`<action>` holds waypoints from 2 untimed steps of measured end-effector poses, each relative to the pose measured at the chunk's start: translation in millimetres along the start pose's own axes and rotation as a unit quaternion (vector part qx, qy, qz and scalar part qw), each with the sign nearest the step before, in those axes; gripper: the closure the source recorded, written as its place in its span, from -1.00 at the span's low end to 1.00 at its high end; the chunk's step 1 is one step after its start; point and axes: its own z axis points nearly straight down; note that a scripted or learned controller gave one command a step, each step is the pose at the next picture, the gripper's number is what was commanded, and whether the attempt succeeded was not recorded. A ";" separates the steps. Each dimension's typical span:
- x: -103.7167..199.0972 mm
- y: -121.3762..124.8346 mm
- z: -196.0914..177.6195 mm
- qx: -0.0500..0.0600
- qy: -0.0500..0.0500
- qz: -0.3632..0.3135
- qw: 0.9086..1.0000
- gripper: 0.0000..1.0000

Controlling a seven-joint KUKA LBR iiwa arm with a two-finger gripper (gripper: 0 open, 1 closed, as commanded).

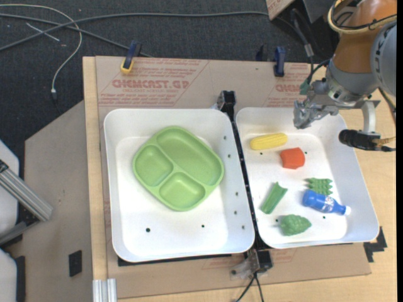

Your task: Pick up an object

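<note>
The right bin (352,168) holds a yellow corn cob (268,141), an orange-red block (292,158), a green bean pod (274,197), a green leafy piece (319,185), a blue bottle (323,202) and a green broccoli (294,224). My gripper (304,117) hangs over the bin's back edge, up and to the right of the corn cob. Nothing shows between its fingers, and their spread is unclear.
In the left bin (119,137) lies a green divided plate (178,167). Both bins rest on a cardboard sheet held by blue clamps (130,56). Cables run over the dark floor at the back left.
</note>
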 end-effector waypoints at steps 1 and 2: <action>0.3 3.1 -10.0 -0.008 -0.001 -0.001 1.000 -1.00; -3.4 5.9 51.7 -0.005 -0.001 -0.001 1.000 -1.00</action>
